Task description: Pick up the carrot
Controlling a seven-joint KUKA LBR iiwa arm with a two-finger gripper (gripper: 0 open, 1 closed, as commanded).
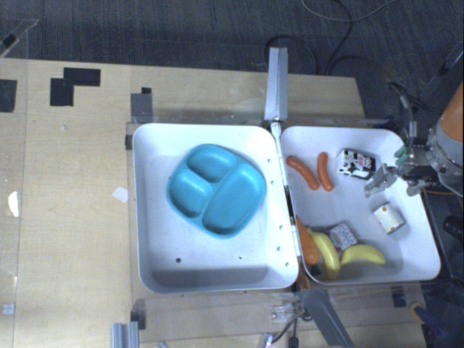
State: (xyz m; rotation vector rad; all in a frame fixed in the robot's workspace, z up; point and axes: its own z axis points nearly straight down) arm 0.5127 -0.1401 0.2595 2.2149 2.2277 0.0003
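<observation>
Orange carrot [309, 245] lay by 2 bananas [346, 254] in the right bin [428, 227]. End effector [397, 177] hung w/ open fingers, holding nothing. No words readable.

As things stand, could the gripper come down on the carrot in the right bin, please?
Probably, but awkwardly. The carrot lies tight against the right bin's left wall, with a banana touching its other side, leaving little finger room. The gripper sits above the bin's right side, and nothing stands between them.
</observation>
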